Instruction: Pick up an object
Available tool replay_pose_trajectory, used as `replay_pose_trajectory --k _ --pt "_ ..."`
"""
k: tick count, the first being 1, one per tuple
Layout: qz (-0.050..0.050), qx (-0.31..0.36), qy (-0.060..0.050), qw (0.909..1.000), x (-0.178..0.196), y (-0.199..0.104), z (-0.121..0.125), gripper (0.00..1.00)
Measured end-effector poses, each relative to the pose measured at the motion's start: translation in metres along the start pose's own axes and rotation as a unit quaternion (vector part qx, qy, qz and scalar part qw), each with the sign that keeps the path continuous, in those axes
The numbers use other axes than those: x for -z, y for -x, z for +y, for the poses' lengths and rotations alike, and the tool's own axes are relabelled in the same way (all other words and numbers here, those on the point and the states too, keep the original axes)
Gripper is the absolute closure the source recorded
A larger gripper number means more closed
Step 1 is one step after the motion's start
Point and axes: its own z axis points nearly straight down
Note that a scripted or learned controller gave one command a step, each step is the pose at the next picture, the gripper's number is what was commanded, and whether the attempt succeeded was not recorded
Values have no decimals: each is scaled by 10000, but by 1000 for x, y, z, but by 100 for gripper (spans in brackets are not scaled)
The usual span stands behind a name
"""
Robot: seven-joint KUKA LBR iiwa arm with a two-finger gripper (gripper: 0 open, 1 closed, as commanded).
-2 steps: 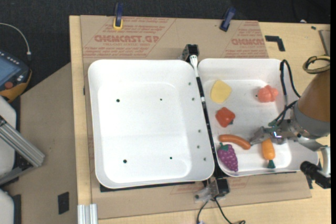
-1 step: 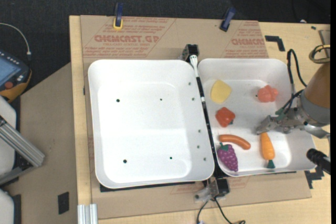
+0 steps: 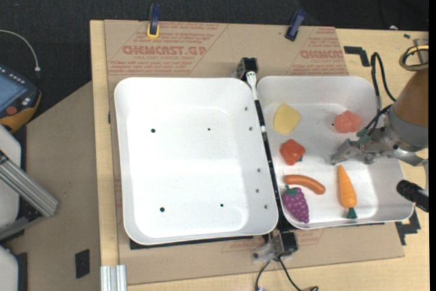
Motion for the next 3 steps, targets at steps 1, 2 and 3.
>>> replay_pose_trajectory --k 1,2,3 --pt "-11 -5 15 10000 1 0 -26 0" --pt "-5 5 7 10000 0 -1 15 0" --pt "-37 -18 11 10000 1 -5 -3 0"
